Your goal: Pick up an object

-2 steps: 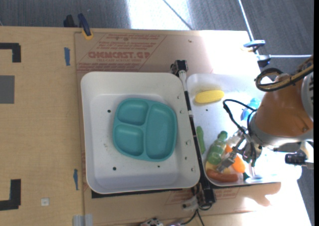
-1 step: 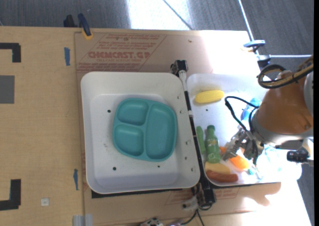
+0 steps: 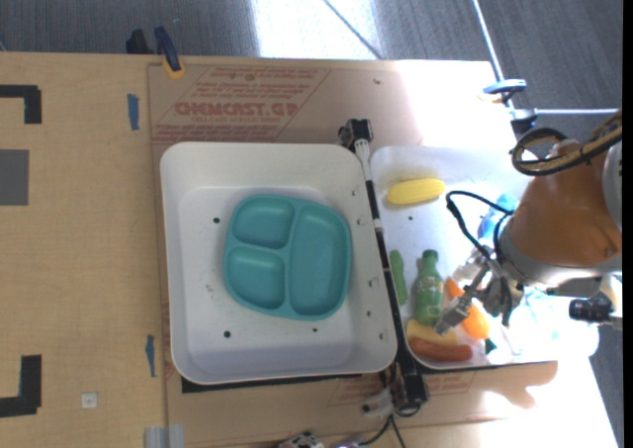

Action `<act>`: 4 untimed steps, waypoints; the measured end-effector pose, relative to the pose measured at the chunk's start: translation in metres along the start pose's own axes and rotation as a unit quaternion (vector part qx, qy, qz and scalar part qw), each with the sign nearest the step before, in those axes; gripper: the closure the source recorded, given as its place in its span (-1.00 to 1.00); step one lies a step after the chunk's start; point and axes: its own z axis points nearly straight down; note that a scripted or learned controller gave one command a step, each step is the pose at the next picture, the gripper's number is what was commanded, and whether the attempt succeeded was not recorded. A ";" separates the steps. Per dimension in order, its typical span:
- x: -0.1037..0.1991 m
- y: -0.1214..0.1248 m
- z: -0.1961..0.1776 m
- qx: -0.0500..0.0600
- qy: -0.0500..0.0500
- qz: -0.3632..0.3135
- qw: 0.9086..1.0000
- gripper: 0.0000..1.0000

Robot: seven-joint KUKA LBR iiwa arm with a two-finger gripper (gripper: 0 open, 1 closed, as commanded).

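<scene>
My gripper (image 3: 467,304) hangs low over the right bin (image 3: 435,161), near its front edge, and my arm (image 3: 564,219) with the orange band comes in from the right side above it. The fingers are dark and small here and they overlap with the objects under them, so I cannot tell how far they are open, and I cannot tell if something is between them.

Directly under and around the gripper there is a group of toy foods. An orange piece (image 3: 477,322) lies just beside the fingertips, maybe touching them. Just to the left of the gripper stands a green bottle (image 3: 427,288), and a thin green vegetable (image 3: 398,276) lies a little more to the left, along the bin wall. In front of the gripper, close to the bin's front rim, lies a red-orange carrot-like piece (image 3: 441,348). Behind the gripper, well apart, a yellow banana (image 3: 414,191) rests.

Far to the left of the gripper, the left bin (image 3: 193,238) holds a teal divided plate (image 3: 289,255).
</scene>
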 end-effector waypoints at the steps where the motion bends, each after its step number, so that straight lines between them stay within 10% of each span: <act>1: -0.004 -0.011 0.011 0.003 0.004 0.258 0.966 -1.00; 2: 0.004 0.001 0.011 0.004 0.002 0.292 0.956 -1.00; 4: 0.005 0.004 0.011 0.003 0.003 0.102 0.995 -1.00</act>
